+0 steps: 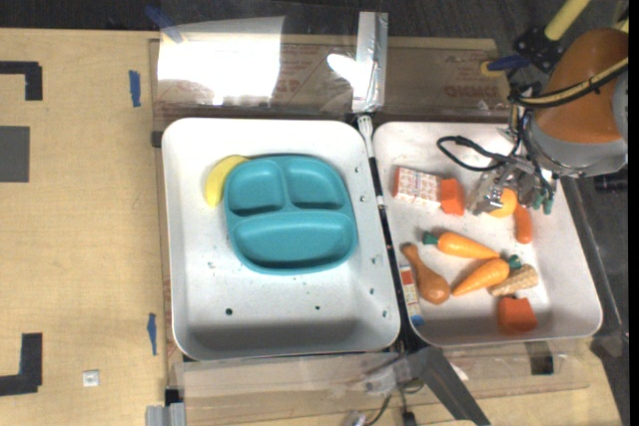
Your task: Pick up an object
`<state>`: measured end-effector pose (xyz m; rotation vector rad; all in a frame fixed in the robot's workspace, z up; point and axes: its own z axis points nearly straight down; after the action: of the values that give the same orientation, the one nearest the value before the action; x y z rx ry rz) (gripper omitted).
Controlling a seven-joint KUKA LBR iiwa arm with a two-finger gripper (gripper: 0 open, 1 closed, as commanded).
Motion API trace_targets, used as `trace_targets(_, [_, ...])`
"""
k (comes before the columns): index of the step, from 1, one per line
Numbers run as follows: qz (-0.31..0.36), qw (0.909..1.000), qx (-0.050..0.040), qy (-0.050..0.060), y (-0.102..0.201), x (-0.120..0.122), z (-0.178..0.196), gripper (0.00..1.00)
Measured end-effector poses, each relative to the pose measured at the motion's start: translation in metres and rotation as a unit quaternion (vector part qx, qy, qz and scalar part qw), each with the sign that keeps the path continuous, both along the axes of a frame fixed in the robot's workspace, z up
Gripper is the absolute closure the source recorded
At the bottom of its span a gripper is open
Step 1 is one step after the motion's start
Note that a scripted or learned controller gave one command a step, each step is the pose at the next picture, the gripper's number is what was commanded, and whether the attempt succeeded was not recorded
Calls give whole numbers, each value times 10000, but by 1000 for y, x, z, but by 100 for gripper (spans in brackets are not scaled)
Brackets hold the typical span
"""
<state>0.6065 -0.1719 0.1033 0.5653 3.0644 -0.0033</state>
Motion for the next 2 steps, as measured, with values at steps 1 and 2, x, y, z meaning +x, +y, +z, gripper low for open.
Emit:
trace_targets(1, [-359, 9993, 39, 35, 64, 41, 101, 100])
trace_targets(2, [-384, 9992, 35, 84, 61, 39, 96, 0])
